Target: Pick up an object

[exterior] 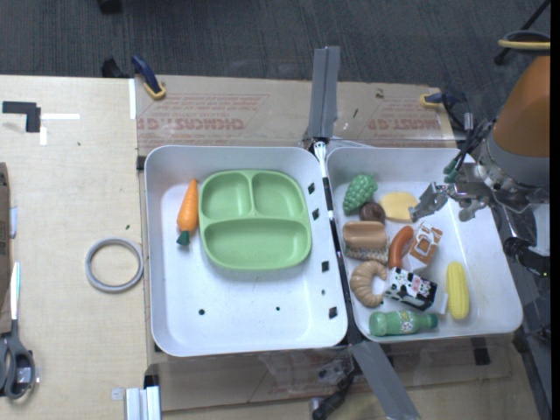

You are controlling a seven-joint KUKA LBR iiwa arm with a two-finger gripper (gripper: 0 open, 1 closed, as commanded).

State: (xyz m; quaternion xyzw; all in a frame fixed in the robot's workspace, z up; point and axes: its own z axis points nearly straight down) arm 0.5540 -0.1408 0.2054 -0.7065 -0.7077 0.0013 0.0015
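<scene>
My gripper (446, 206) hangs over the upper right part of the right bin (490, 261), open with nothing between its fingers. Just below and left of it lie a small orange-and-white box (425, 243) and a red sausage (400, 245). A yellow wedge (399, 205) sits to its left, beside a green bunch of grapes (360, 191). Further down the bin are a hot dog bun (365, 239), a croissant (367, 283), a black-and-white carton (411, 289), a corn cob (457, 290) and a green bottle (401, 323).
The left bin (245, 322) holds a green divided plate (255, 219) and a carrot (186, 208) by its left wall. A tape ring (114, 263) and scissors (13, 361) lie on the bench to the left. The bins meet at a raised rim (325, 234).
</scene>
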